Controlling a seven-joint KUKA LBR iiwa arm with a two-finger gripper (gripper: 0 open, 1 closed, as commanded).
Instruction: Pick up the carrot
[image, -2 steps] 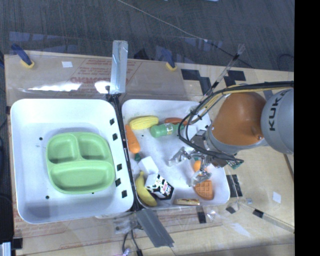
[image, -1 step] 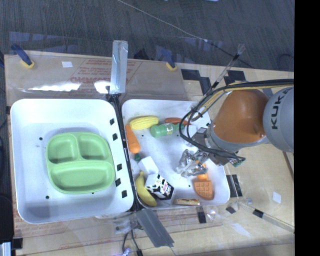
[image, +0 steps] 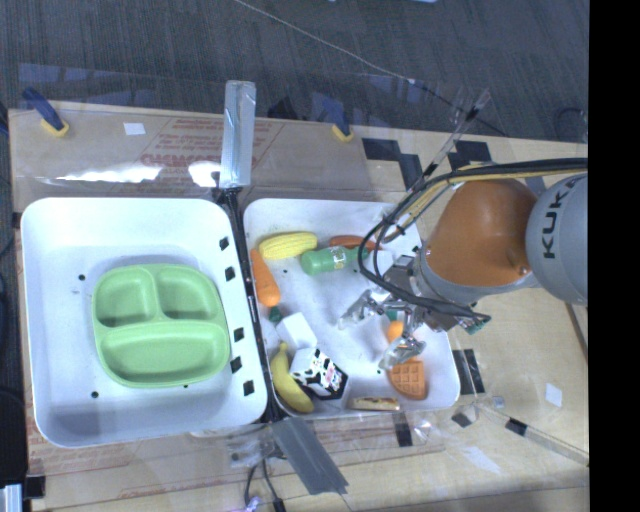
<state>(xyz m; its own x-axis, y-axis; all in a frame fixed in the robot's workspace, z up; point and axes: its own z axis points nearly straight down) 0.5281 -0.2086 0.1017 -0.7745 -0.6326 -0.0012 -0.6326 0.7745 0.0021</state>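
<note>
Looking down at the bench, you've got the gripper (image: 392, 325) hanging over the right bin (image: 330, 215), toward its right side, just above the waffle (image: 407, 380). Fingers look spread w/ a small orange item (image: 396, 329) between them; can't tell what that item is, or if it's actually clamped. Carrot (image: 265, 281) lies along the right bin's left wall, approx upright in view, well apart from the gripper. Corn (image: 287, 244) sits just above the carrot's top end, green bottle (image: 323, 261) beside it. Banana (image: 289, 384) and a black-and-white cow toy (image: 322, 374) lie at bottom left. Left bin (image: 50, 240) holds a green divided tray (image: 158, 325).
</note>
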